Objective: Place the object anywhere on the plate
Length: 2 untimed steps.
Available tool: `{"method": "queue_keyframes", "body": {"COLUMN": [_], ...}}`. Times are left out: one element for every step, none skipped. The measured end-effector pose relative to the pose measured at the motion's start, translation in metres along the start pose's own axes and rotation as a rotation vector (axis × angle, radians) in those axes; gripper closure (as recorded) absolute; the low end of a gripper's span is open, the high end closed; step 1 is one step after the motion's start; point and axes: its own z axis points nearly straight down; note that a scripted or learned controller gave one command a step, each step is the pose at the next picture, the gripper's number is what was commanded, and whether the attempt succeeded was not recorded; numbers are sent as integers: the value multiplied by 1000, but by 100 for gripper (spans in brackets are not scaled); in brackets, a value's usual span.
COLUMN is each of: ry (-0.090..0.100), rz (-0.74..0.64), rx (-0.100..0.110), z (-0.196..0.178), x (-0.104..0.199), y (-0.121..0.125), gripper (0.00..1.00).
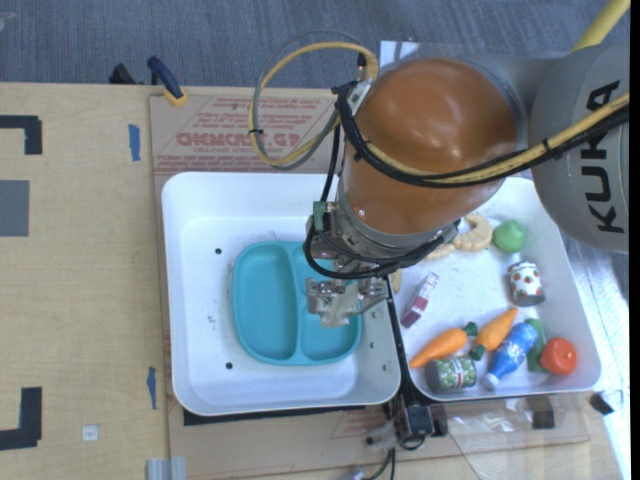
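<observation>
A teal divided plate [268, 303] lies in the left white bin [200, 218]. My gripper [335, 306] hangs over the plate's right compartment, close to its right rim. The big orange wrist band [430, 133] above hides most of the gripper. A small pale shape shows at the gripper's tip, and I cannot tell whether it is an object or part of the gripper. The plate's left compartment shows nothing on it.
The right bin [575, 298] holds several toy foods: a pink bottle [418, 300], two carrots [440, 346], a blue bottle [510, 353], a red tomato [558, 356], a green can [455, 373] and a green lime [510, 236]. Cables [290, 98] loop above the left bin.
</observation>
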Motion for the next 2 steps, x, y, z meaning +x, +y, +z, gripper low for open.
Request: {"method": "queue_keyframes", "body": {"ry": [0, -8], "rz": [0, 2], "rx": [-2, 6], "z": [1, -11], "x": [0, -3], "y": [0, -2], "gripper": [0, 100]}}
